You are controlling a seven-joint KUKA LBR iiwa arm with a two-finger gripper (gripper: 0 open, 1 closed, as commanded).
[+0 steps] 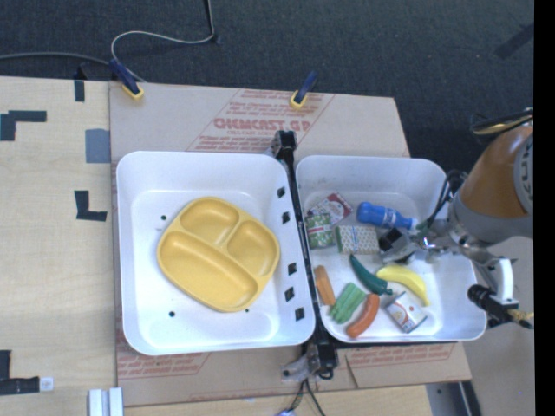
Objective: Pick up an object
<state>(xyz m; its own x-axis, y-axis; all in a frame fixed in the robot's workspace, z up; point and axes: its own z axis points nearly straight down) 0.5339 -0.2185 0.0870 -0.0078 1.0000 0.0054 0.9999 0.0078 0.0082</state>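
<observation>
Plastic toy food fills the right-hand shallow white bin (373, 168), and the nearest piece to the two-finger gripper (404, 248) is a curved yellow plastic banana (405, 281), lying just below the gripper near the bin's right side. It looks light, hollow and stiff, with a smooth, likely slippery skin, so a pinch across its thick middle seems safer than the tapering ends. Beside it lie a slim dark green pepper-like piece (368, 275), a blue plastic bottle (384, 214), an orange carrot-shaped piece (323, 284) and small printed packets (328, 219). A yellow sectioned plastic plate (218, 252) sits in the left bin (139, 232). Whether the jaws are apart or together cannot be told.
</observation>
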